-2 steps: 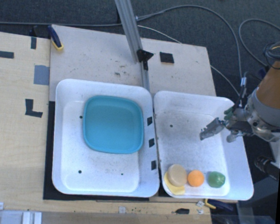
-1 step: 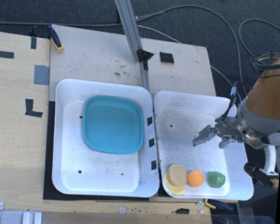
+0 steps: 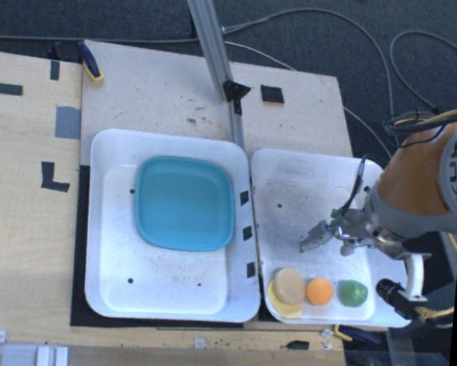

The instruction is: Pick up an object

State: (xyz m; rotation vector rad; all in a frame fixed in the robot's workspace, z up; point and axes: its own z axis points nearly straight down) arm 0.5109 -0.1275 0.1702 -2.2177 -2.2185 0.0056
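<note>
Grey arm with orange band lettered "KU", gripper [image 3: 313,241] over right bin [image 3: 293,176], fingers slightly spread, pinching nothing, tan disc [image 3: 288,287], orange ball [image 3: 319,291], green ball [image 3: 353,293] along near wall, blue plate [image 3: 185,203] in left bin [image 3: 107,231]

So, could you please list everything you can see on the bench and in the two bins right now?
Left bin: one, white, left half of the bench.
Right bin: one, white, beside the left bin.
Plate: one, teal, square with rounded corners, lying flat in the left bin.
Tan round object: one, near edge of the right bin, resting on something yellow.
Orange ball: one, right of the tan object.
Green ball: one, right of the orange ball.
Metal pole: one, grey, slanting across behind the bins.
Arm: one, grey and orange, entering from the right.
Gripper: one, dark, above the right bin floor, nothing seen between its fingers.
</note>
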